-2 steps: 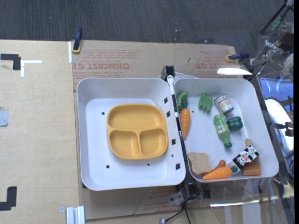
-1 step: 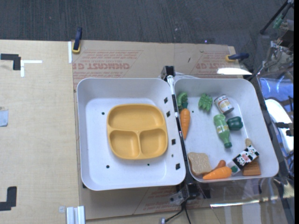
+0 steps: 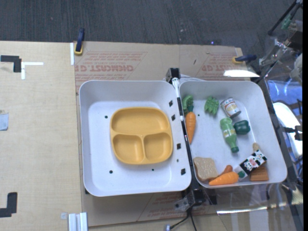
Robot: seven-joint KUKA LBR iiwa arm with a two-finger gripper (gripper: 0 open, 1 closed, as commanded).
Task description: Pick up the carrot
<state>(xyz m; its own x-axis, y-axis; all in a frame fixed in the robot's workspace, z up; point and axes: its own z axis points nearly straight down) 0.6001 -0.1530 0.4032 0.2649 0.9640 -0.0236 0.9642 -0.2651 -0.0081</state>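
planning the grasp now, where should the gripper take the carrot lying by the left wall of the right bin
Grip the carrot across its thick orange upper body, just below the green top, coming straight down from above. It lies flat, lengthwise along the right bin's left wall, tip toward the camera. One finger must fit the narrow gap by the wall; the other side is open floor.

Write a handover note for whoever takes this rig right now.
End effector: cannot be judged from the camera view.
Carrot: lies in the right bin, against its left wall, leafy top pointing away from the camera. A second orange, carrot-like piece lies near the front wall beside the bread slice.
Left bin: holds the yellow divided plate.
Done: nothing, carrot not lifted.
Left: reach, grasp, lift.
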